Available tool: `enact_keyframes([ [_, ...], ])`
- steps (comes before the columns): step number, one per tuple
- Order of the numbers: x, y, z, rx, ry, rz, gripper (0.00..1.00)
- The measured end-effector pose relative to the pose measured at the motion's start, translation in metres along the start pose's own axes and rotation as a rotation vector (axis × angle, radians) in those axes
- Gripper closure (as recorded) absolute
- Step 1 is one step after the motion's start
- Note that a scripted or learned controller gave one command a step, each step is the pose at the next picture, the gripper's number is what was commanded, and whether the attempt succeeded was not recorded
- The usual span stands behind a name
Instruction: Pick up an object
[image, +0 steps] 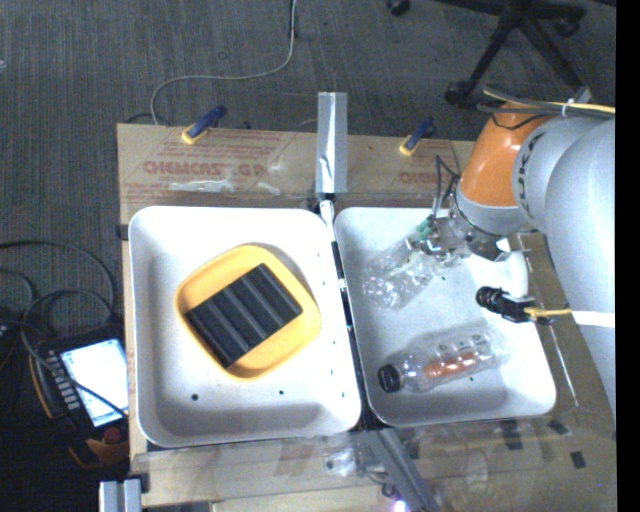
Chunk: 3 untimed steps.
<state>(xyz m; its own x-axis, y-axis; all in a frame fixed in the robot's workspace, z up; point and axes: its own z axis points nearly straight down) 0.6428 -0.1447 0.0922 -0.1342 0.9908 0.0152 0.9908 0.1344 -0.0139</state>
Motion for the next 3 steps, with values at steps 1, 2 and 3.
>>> enact_keyframes([
  [1,-0.055,0.016,-0.001,0.010,-0.003,-0.080,0.00],
  [2,0.015,-0.034,0.000,-0.025,-0.024,-0.281,0.00],
  [3,-0.008,0.021,0.001,0.013,-0.002,-0.046,0.00],
])
